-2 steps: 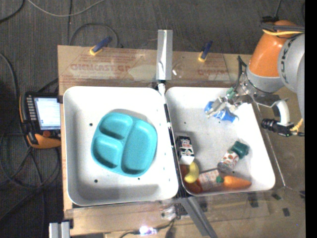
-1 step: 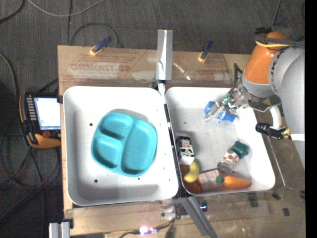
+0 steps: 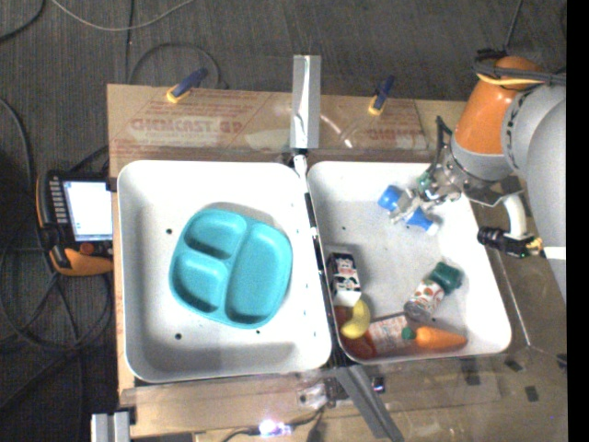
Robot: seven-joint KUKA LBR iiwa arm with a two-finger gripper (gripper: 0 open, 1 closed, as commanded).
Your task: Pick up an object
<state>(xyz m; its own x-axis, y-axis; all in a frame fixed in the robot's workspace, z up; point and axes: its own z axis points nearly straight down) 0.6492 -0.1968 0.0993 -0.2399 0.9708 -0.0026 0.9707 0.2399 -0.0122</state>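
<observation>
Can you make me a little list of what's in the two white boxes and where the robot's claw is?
left bin: holds a teal divided plate
right bin: holds several small things
top of right bin: a blue and white object, right by the claw
claw: low over the top of the right bin, next to the blue and white object
middle right: a small bottle with a green cap
front edge: a carrot, a banana, a small carton
holding anything: can't tell
</observation>
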